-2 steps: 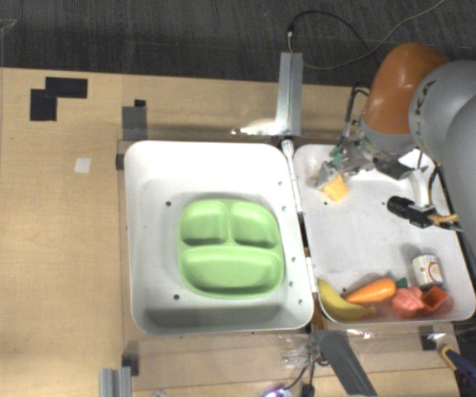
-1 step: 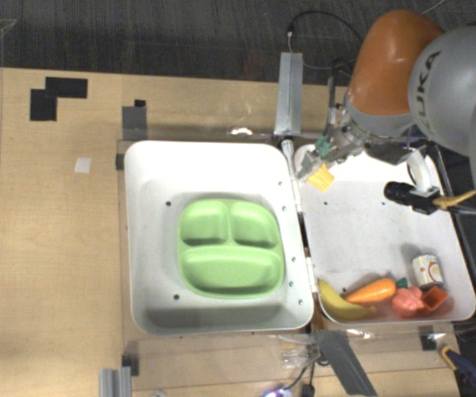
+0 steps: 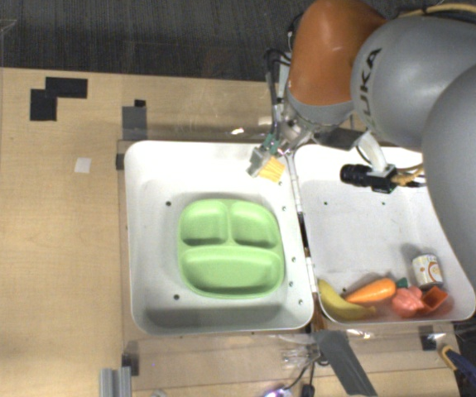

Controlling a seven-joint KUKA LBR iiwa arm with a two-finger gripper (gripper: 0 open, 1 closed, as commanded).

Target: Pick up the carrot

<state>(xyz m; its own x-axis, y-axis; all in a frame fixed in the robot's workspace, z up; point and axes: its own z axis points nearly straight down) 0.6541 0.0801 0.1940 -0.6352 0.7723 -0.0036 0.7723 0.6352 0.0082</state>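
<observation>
Desk (image 3: 47, 246): carries two white bins side by side, so both sit under the camera.
Left bin (image 3: 151, 188): holds a green plate (image 3: 231, 246), flat in the middle.
Fingers (image 3: 269, 160): near the bins' far shared edge; released or clenched, cannot tell.
Right bin (image 3: 370, 222): gathers toys along the near wall.
Carrot (image 3: 372, 289): there, lying against a banana (image 3: 341, 304), well apart from the fingers, so not yet picked.

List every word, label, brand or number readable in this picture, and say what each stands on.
"KUKA": dark letters running up the grey arm, partly cut off by the curve of its shell.
Small can in the right bin: it bears a label, too small and blurred to read.
Yellow tag hanging under the wrist: no legible print.
</observation>
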